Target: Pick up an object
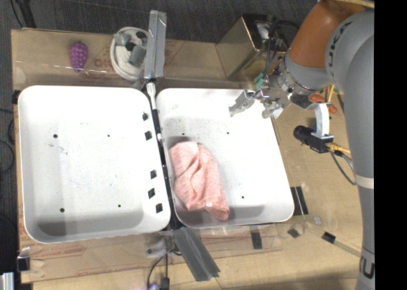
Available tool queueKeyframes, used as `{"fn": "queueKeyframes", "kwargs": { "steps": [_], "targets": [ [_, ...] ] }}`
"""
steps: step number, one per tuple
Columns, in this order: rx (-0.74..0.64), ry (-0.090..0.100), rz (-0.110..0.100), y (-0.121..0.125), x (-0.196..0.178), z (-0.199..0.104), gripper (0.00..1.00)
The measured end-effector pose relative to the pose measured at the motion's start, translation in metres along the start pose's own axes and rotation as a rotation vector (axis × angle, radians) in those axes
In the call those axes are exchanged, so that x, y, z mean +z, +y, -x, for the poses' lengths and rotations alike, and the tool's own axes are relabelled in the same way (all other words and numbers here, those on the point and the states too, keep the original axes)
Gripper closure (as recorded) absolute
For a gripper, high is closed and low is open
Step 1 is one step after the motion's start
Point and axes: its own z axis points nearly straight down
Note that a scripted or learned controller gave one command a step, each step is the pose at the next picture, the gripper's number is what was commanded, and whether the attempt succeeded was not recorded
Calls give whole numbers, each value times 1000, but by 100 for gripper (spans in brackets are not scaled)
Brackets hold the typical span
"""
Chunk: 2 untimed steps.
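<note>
A crumpled pink cloth [198,180] lies in the right bin [261,155], against its left wall and toward the front. My gripper [255,105] hangs over the bin's far right corner, well up and right of the cloth. Its two grey fingers [240,102] stand apart with nothing between them. The grey arm with its orange band [318,28] comes in from the upper right.
The left bin [82,161] holds no objects. Behind the bins, a purple grape-like toy [78,55] and a white roll [129,52] rest on the bench. A metal post [155,41] rises at the divider. A black cabled fitting [311,137] sits right of the right bin.
</note>
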Motion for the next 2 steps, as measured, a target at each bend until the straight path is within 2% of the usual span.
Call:
{"fn": "queueKeyframes", "kwargs": {
  "steps": [1, 2],
  "targets": [
    [-27, 0, -1, -44, 117, -69, 0],
    [-152, 1, 0, -33, 130, -93, 0]
  ]
}}
